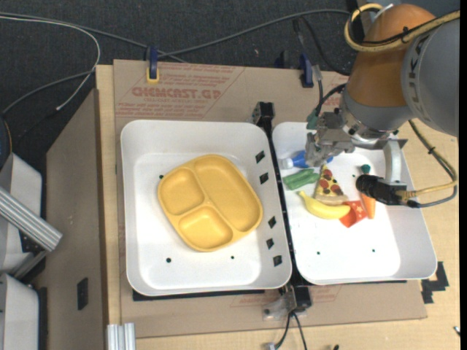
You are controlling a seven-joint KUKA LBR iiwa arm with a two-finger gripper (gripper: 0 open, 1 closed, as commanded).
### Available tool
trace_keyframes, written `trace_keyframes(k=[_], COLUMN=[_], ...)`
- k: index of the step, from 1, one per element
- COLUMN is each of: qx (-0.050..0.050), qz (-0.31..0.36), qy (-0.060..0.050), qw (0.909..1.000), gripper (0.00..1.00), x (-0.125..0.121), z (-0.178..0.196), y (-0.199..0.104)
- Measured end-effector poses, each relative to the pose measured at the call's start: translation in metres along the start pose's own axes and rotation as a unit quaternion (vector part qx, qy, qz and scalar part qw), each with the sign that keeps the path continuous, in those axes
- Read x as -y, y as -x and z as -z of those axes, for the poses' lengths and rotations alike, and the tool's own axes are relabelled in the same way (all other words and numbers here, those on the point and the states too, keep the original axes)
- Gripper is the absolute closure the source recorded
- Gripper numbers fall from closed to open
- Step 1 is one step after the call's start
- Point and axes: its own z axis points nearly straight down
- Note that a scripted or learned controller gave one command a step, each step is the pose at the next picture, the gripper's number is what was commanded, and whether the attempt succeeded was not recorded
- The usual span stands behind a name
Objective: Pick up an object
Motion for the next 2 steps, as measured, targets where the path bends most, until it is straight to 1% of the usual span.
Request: trace_keyframes(k=[1,2], qx=[0.0,0.0], qz=[0.0,0.0], qy=[0.0,0.0], qw=[1.0,1.0], gripper=[1.0,1.0], x=[-0.03,-0.053], z=[-0.002,-0.005], y=[-0.052,-0.112])
